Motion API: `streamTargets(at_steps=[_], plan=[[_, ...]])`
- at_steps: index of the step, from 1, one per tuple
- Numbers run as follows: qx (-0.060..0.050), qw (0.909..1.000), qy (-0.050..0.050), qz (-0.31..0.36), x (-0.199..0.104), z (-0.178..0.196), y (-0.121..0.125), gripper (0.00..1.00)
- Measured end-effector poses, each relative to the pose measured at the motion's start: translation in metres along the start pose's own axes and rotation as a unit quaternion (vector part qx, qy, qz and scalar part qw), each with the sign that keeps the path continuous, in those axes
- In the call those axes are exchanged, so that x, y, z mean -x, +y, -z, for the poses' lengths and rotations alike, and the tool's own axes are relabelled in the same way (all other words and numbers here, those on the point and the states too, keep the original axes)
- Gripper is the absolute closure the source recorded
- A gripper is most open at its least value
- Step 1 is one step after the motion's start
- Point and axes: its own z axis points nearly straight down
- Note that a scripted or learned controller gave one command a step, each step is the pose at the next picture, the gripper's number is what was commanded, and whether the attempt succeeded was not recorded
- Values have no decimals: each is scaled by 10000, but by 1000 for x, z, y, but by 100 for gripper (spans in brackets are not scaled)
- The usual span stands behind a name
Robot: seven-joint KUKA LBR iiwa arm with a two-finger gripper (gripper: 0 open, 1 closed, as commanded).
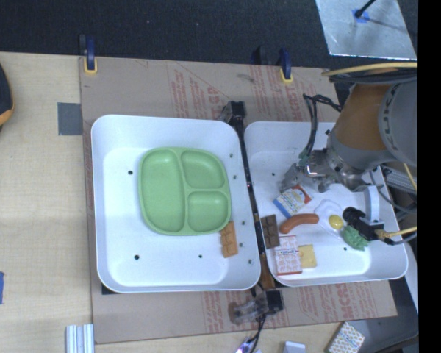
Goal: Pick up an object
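Yellow cheese (307, 256) near right bin's (386, 271) front rim.

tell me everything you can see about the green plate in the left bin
The green plate is a pale green, rounded-square tray that looks like matte plastic. Raised ridges split it into three compartments: one tall one on the left and two smaller ones stacked on the right. All three look bare. It lies flat, right side up, slightly rotated, near the middle of the left bin, resting on its floor. A small brown block sits just off its lower right corner, close to it; whether they touch is unclear.
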Motion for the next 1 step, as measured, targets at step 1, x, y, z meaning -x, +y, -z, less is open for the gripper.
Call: streamTargets(at_steps=[1], plan=[[5, 10000, 3, 2, -1, 0, -23, 0]])
